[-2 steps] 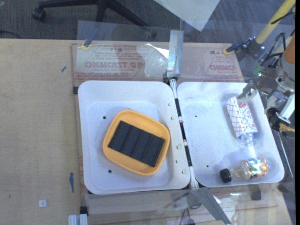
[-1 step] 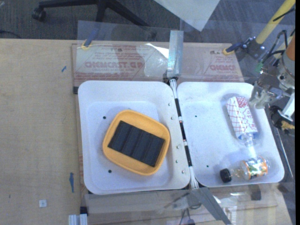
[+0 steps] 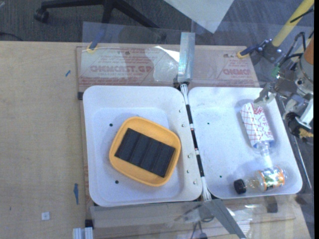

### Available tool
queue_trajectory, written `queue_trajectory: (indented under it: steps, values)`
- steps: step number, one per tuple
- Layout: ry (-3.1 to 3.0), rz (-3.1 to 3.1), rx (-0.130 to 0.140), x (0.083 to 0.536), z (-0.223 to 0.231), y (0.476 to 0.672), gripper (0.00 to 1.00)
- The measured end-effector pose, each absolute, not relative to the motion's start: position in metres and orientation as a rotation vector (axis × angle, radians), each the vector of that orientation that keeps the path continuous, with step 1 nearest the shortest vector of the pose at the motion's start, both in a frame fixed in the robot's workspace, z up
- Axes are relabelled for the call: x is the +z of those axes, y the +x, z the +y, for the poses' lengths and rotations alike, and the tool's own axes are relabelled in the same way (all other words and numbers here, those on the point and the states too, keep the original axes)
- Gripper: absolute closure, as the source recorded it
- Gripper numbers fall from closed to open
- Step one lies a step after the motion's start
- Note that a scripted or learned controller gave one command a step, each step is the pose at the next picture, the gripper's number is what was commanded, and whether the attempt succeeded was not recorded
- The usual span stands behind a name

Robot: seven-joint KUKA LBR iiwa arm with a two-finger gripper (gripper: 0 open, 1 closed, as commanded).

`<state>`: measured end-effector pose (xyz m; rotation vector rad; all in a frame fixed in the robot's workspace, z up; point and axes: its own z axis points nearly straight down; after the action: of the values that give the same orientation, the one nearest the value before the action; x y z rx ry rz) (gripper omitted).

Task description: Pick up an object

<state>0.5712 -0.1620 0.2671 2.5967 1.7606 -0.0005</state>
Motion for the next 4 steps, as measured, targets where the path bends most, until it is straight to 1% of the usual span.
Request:
queue_trajectory:
  steps: [1,2,3,4]
  values:
    - [2.483,1.921,0.002,0.147,-0.17,0.598,0.0]
    - [2.662,1.666,0.0,0.151,-0.118,0.616,0.0]
    - [2.44,1.974,0.001,0.196,-0.169,0.597,0.0]
    - [2.341,2.037,0.034,0.128,-0.184,0.614,0.0]
